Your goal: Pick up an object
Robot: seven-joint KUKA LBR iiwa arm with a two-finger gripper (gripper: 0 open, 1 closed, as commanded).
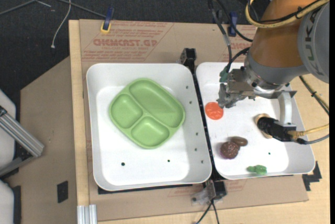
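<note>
Hanging over the right bin (277,157), the hand (225,98) sits just above and beside an orange round piece (213,111) near that bin's left wall; whether it is open or closed cannot be told from this angle. Nearer the front lie a brown lump (229,150) touching a smaller brown piece (239,141), and a small green object (257,169). The left bin (110,160) holds a green divided plate (147,112).
</note>
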